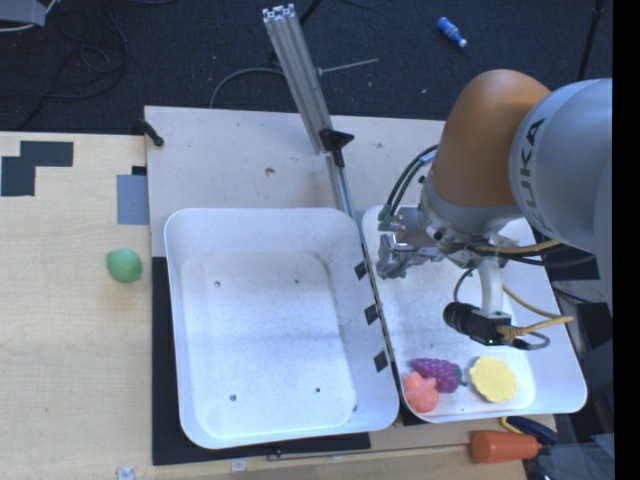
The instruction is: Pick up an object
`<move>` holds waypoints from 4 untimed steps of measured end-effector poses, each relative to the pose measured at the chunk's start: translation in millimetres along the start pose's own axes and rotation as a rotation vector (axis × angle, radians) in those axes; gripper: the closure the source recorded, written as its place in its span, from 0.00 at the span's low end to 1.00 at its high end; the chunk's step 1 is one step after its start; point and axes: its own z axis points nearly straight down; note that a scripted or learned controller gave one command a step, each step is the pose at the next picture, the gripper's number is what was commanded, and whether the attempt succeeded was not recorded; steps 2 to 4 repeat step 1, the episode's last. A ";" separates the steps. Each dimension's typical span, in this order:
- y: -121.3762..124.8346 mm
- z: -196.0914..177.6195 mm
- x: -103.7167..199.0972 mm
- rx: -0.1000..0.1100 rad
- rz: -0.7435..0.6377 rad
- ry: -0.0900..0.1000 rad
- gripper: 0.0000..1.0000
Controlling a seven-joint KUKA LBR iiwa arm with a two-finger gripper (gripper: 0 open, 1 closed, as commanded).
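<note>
Purple grapes in the right bin's near corner, well apart from the fingers, their state unclear.

I see two smooth white plastic bins: the left bin is matt and finely speckled. The counter looks like pale, matt wood. At twelve o'clock, a ribbed metal rail shines dully. The arm wears glossy orange and grey shells.
</note>
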 end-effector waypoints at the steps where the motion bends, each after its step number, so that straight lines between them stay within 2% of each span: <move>1: -2.7 -7.6 52.9 0.000 0.001 0.000 1.00; 4: -2.7 -7.6 52.9 0.000 0.001 0.000 1.00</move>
